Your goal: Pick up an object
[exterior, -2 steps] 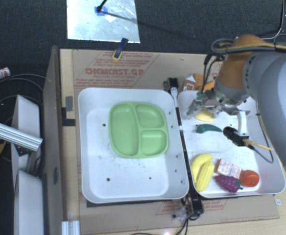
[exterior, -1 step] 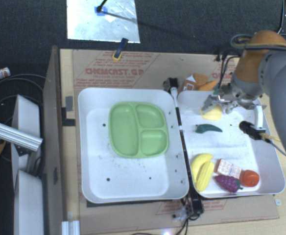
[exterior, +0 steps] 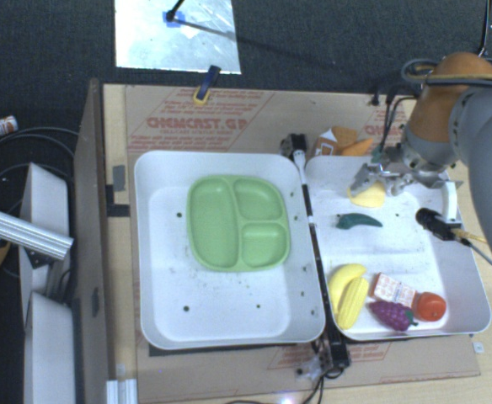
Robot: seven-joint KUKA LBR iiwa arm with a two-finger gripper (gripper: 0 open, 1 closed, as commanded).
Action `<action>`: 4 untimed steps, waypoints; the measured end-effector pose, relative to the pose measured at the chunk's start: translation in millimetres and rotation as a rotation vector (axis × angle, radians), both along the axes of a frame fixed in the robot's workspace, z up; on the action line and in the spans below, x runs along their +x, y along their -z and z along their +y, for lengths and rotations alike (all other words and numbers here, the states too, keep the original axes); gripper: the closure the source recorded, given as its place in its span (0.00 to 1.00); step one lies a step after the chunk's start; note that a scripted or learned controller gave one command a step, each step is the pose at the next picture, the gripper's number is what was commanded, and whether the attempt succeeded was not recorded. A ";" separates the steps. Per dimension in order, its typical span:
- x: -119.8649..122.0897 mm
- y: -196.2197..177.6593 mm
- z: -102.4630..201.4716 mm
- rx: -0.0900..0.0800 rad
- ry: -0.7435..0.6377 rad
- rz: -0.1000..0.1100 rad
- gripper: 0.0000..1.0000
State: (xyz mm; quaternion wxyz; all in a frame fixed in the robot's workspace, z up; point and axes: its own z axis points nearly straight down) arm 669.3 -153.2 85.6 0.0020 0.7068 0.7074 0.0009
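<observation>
Hovering at right bin far edge, gripper touches pale yellow piece; grip state unclear.

The grey arm reaches in over the right bin, its orange band above the bin's far edge. The gripper hangs low over the bin's far left part, pointing down.

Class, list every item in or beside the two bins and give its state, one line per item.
Green divided plate: flat in the left bin, nothing on it.
Pale yellow piece: under the tool, right bin.
Green pepper: lying loose mid-bin.
Banana: lying near front.
Grapes: lying beside the tomato.
</observation>
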 end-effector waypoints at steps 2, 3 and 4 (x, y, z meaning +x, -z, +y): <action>-12.4 0.7 -10.7 0.000 0.000 0.002 0.00; -49.0 1.4 38.0 0.003 -0.005 0.006 0.00; -46.4 -10.2 35.5 0.001 -0.004 -0.001 1.00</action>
